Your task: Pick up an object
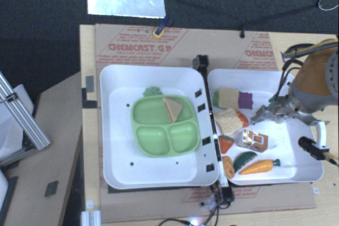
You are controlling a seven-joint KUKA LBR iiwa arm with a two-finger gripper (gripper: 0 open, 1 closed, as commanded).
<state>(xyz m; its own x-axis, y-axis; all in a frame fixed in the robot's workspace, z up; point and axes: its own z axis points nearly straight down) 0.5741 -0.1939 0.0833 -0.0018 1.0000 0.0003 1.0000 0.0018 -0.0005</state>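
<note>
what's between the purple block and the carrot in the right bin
In the camera view, a small gingerbread-house toy lies between the purple block and the carrot.

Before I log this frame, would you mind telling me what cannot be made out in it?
- Tool: too small and blurred in the camera view to judge its state.
- Arm: cut off by the right edge.
- Green item behind the green tray: partly hidden by the tray's rim; identity unclear.
- Small patterned item in the right bin: too blurred to identify.
</note>
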